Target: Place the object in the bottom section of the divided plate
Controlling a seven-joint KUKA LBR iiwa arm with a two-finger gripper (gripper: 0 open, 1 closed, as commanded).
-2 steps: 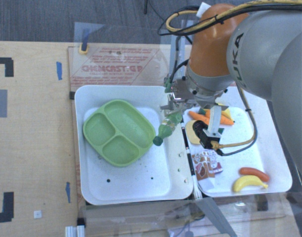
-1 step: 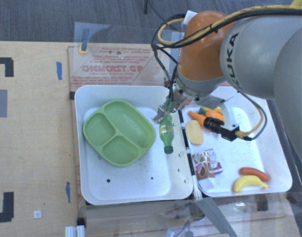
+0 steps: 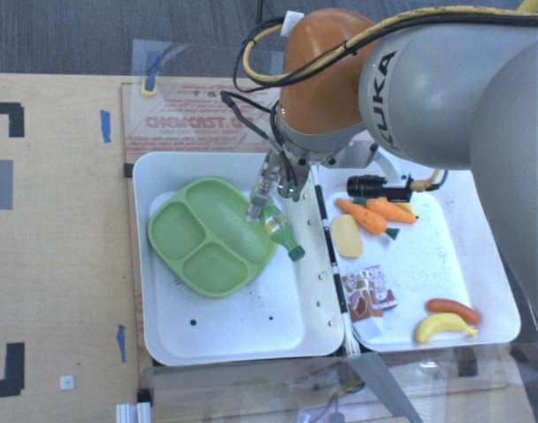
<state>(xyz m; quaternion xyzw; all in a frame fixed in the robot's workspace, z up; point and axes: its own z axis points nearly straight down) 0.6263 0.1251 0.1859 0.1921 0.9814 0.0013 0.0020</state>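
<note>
The green divided plate (image 3: 211, 241) lies in the left bin (image 3: 224, 337), with three sections. My gripper (image 3: 263, 203) hangs over the plate's right rim, coming down from the orange wrist band. Just below and to the right of the gripper tip, a small green and yellow object (image 3: 283, 236) lies against the plate's right edge, partly on the bin floor. Whether the gripper touches that object is unclear from this angle. The plate's sections hold nothing.
The right bin (image 3: 489, 263) holds two carrots (image 3: 374, 214), a pale yellow slice (image 3: 345, 236), a printed packet (image 3: 368, 291), a red sausage (image 3: 452, 307) and a banana (image 3: 443, 328). The grey arm covers that bin's upper right.
</note>
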